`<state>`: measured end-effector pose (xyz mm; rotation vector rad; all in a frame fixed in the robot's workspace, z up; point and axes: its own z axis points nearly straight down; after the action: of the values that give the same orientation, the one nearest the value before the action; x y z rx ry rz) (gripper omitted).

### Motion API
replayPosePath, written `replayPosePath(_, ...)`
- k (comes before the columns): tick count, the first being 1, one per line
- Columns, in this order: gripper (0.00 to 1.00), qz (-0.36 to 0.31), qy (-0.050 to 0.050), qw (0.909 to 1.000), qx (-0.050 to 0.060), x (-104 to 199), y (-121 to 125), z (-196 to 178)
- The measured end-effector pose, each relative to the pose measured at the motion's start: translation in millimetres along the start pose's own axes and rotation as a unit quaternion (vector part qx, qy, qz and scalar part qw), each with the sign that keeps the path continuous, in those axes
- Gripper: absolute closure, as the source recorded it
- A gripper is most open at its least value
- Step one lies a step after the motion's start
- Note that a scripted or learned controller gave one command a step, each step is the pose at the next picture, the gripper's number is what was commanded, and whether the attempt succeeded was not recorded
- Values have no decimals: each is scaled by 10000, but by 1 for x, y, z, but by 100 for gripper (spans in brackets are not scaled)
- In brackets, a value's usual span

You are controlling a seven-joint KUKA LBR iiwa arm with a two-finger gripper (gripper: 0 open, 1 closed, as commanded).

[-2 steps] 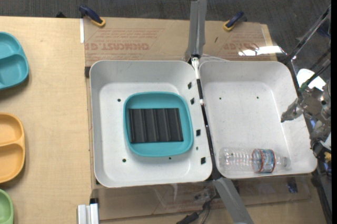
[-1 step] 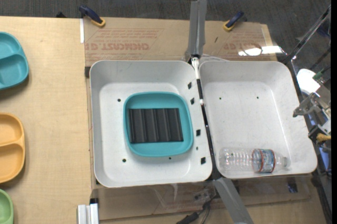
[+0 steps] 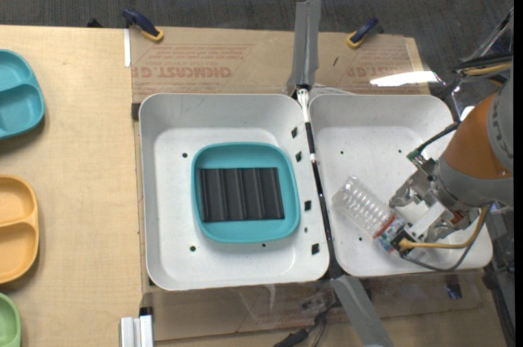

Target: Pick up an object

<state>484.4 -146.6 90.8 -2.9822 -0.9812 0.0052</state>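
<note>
Pincer [image 3: 411, 205] hangs low in the right bin [image 3: 368, 133], near that bin's four-o'clock corner; whether it is released or clenched cannot be told. Just beside it, at its nine o'clock, lies a clear plastic bottle [image 3: 362, 205] on its side, running from ten o'clock to four o'clock, with the reddish end nearest the pincer. The bottle is probably light, thin-walled and slippery. It would likely dent and roll, so a gentle hold across the ribbed middle seems best. Bare floor lies toward twelve o'clock, while the bin's walls at three and six o'clock stand close. The left bin [image 3: 163, 174], well apart, holds a teal tray [image 3: 243, 153].
</note>
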Motion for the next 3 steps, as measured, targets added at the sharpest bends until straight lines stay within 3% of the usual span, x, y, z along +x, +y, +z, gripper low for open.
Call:
replayPosePath(1, 0, -210, -6, 9998, -3, -2, 49, -66)
replayPosePath(2, 0, -80, -6, 10000, 7, 12, -12, 1)
replayPosePath(3, 100, -71, -18, 10000, 18, 10, -12, -8)
